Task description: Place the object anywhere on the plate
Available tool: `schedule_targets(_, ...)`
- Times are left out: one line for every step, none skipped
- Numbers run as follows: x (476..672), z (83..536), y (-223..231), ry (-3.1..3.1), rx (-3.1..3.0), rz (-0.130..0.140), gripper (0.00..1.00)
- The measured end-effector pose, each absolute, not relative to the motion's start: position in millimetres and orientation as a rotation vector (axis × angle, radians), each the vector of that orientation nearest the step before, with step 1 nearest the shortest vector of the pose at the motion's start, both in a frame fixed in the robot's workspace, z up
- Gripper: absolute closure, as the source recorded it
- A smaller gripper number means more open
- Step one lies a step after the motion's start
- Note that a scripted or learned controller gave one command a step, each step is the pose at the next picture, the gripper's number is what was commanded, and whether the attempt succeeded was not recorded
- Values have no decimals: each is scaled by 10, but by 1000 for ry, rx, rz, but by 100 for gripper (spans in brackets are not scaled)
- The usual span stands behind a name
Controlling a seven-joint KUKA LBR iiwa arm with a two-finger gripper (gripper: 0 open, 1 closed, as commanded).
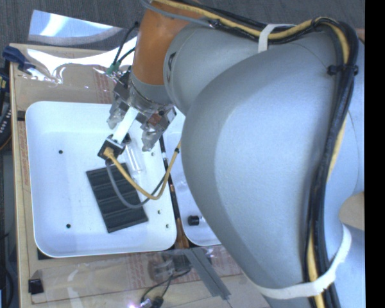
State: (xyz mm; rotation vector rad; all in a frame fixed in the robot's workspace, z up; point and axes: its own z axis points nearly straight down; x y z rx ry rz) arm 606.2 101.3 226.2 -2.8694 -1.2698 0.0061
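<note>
A dark ribbed rectangular plate (115, 199) lies flat in the left bin (51, 127), turned at a slant, toward the bin's near right side. My gripper (135, 126) hangs over the left bin's far right part, just beyond the plate's far end. Its fingers (119, 116) stand apart, open, and I see nothing between them. A small black object (192, 221) sits in the near left corner of the right bin (199, 236), beside the divider. The arm hides most of that bin.
The grey arm with its orange band (155, 37) covers the right half of the view. A yellow cable (141, 188) loops down over the plate's far edge. Tools and a clear sheet (58, 27) lie beyond the left bin.
</note>
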Motion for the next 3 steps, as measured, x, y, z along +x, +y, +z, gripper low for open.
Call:
schedule_targets(5692,2078,1761,-755,-3049,4,0)
schedule_targets(5670,2357,1316,-988,-2980,6,0)
schedule_targets(5045,1335,1687,-642,-3075,11,0)
